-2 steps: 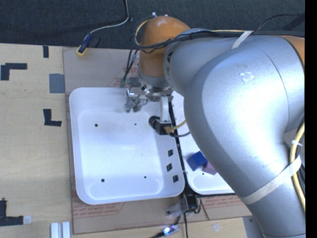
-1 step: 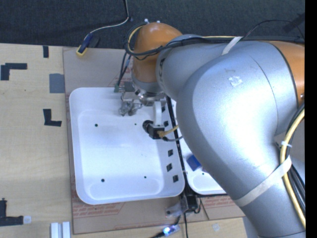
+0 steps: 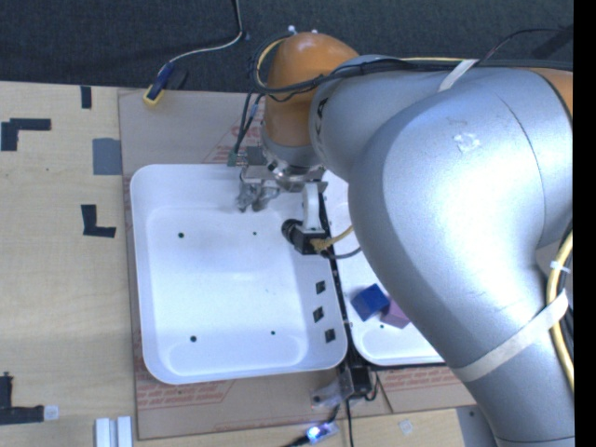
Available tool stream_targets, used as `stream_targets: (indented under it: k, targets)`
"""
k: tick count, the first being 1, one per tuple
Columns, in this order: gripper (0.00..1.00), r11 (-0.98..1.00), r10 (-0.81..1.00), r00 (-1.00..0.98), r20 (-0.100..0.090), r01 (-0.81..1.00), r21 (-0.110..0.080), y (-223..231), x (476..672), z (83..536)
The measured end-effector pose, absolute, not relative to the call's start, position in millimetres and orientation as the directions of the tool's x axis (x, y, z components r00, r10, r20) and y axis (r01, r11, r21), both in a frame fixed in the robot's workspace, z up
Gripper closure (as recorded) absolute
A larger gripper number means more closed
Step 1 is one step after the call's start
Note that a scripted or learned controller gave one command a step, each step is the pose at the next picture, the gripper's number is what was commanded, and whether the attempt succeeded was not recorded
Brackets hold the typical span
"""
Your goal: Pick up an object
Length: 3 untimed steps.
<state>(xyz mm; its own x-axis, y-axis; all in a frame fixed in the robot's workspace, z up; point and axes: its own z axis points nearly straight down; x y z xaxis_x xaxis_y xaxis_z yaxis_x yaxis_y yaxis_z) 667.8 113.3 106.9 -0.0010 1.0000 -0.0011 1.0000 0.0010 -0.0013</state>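
The gripper (image 3: 250, 198) hangs over the far edge of the left bin (image 3: 149, 277), too small and dark to tell its state, while a blue block (image 3: 370, 300) and a purple piece (image 3: 395, 317) lie touching near the right bin's (image 3: 391, 347) left edge, beneath the arm (image 3: 447, 175).

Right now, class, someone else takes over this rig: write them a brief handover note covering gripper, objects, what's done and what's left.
Gripper: hangs over the far edge of the left bin; nothing visible between its fingers.
Objects: blue block and purple piece lie touching in the right bin, partly hidden by the arm.
Done: no pick yet.
Left: move to an object, grasp, lift.
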Motion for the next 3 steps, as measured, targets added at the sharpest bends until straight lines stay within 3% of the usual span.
stream_targets:
  k: [1, 2, 3]
  targets:
    - [1.0, 0.0, 1.0, 0.0, -0.001, 1.0, -0.003, 107, 651.6, 130]
    - [1.0, 0.003, 1.0, -0.003, -0.002, 1.0, -0.002, 114, 668.0, 88]
    - [1.0, 0.001, 1.0, -0.001, -0.001, 1.0, -0.003, 124, 626.5, 118]
